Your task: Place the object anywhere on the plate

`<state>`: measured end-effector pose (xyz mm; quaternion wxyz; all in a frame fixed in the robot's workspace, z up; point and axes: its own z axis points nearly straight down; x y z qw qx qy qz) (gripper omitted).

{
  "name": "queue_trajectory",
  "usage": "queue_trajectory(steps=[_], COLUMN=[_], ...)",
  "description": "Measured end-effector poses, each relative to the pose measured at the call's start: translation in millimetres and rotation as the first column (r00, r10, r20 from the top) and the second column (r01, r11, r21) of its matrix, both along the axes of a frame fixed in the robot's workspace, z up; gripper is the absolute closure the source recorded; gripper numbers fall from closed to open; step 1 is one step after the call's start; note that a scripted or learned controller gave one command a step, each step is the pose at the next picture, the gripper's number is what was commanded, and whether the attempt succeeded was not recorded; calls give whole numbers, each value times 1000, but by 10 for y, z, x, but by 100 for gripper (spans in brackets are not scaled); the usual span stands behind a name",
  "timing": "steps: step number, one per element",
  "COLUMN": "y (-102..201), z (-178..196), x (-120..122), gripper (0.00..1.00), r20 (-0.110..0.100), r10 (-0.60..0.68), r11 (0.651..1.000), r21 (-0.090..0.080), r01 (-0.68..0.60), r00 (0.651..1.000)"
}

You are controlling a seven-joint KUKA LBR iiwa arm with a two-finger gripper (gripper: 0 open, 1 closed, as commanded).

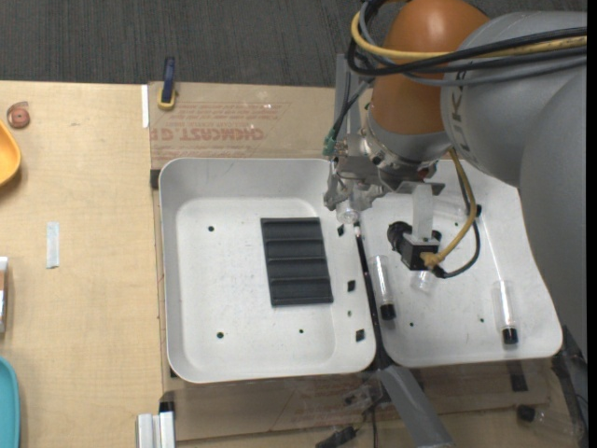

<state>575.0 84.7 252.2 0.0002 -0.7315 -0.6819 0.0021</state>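
The gripper (347, 215) hangs over the bins' shared edge; whether it's open I can't tell. The ribbed black rectangular plate (297, 260) lies bare in the left bin (187, 343), so placing looks undone.

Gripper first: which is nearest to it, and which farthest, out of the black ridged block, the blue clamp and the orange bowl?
From the gripper, in the camera view:
1. Black ridged block, in the left bin, just left of it.
2. Blue clamp, on the cardboard beyond the bins.
3. Orange bowl, at the far left edge.
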Motion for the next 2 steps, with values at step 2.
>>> queue_trajectory(steps=[2], y=[988], z=[-432], x=[105], gripper=[100], r20=[0], r10=[626], r11=[779], r21=[3], r01=[-626], r00=[779])
